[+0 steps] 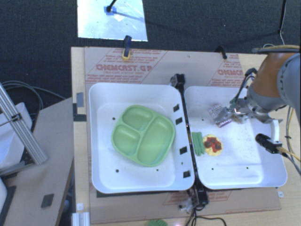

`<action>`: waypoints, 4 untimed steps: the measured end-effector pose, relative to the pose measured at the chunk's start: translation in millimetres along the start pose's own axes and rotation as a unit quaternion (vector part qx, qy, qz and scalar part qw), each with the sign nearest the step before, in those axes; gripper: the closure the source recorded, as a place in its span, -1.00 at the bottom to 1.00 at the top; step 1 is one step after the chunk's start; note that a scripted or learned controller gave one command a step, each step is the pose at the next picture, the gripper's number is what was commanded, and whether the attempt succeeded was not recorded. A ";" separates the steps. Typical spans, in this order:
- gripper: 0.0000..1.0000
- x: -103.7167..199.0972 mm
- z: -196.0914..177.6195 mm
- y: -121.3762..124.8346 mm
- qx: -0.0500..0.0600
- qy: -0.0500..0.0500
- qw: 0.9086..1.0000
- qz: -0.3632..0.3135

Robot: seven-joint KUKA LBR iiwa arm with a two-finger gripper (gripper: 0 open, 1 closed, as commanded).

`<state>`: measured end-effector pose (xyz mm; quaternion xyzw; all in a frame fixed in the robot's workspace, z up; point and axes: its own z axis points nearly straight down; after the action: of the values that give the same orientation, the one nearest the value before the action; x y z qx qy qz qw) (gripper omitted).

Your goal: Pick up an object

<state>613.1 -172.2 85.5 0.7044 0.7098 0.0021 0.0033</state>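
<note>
In the right bin [263,173], a small crumpled grey and purple object [219,115] lies at the upper left. My gripper [233,113] sits low at that object's right edge, touching or almost touching it; the arm comes in from the right with its orange band [267,74] above. A green ribbed piece [198,143] lies near the bin's left wall. Just to the right of it is a flat yellow piece with red spots [213,145].
The left bin [101,173] holds a light green divided plate [143,134]. A black divider with clips [184,126] runs between the bins. A black part with cables [266,143] hangs from the arm over the right bin's right side.
</note>
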 end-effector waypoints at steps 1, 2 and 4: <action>1.00 -0.9 -10.7 -1.9 0.001 0.000 1.000 0.001; -1.00 -0.9 -10.3 -2.0 0.001 0.000 1.000 0.001; -1.00 17.4 -3.8 -50.6 -0.001 -0.001 1.000 0.005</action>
<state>562.3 -155.2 88.9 0.7078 0.7064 0.0019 0.0048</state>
